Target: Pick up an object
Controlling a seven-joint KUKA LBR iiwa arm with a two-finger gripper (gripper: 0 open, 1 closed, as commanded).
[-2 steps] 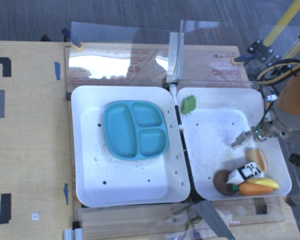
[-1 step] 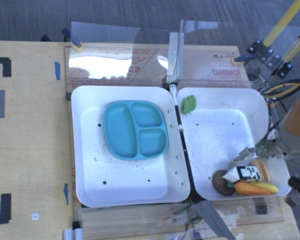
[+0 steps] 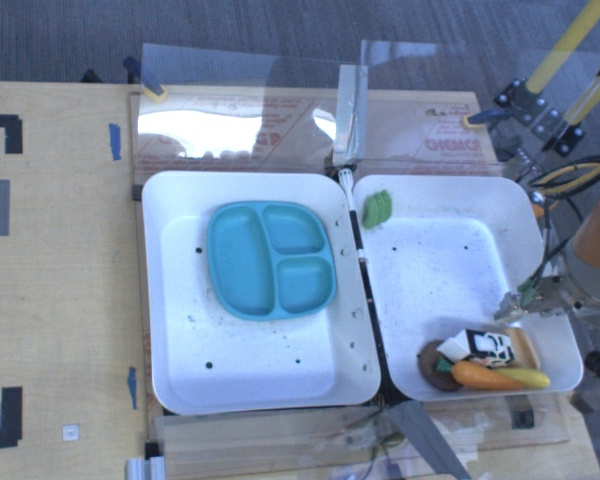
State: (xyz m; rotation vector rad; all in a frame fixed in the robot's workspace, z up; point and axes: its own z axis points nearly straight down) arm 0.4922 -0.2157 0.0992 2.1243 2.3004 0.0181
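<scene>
On wooden bench (image 3: pixel 50 298): two white bins (image 3: pixel 270 383), grey floor (image 3: pixel 280 8).

A divided plate (image 3: pixel 272 260) lies in the left bin (image 3: pixel 180 368); in the right bin (image 3: pixel 450 253), a leaf-like piece (image 3: pixel 377 208) sits far-left; a carrot (image 3: pixel 485 375) tops the near-right pile.

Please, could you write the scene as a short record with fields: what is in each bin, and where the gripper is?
left bin: blue divided plate, lying flat
right bin: green piece at the far left corner; pile at the near edge
pile: orange carrot, yellow piece, black-and-white item, dark brown item
gripper: at the right bin's right wall, above the pile
grasp: nothing seen held
</scene>
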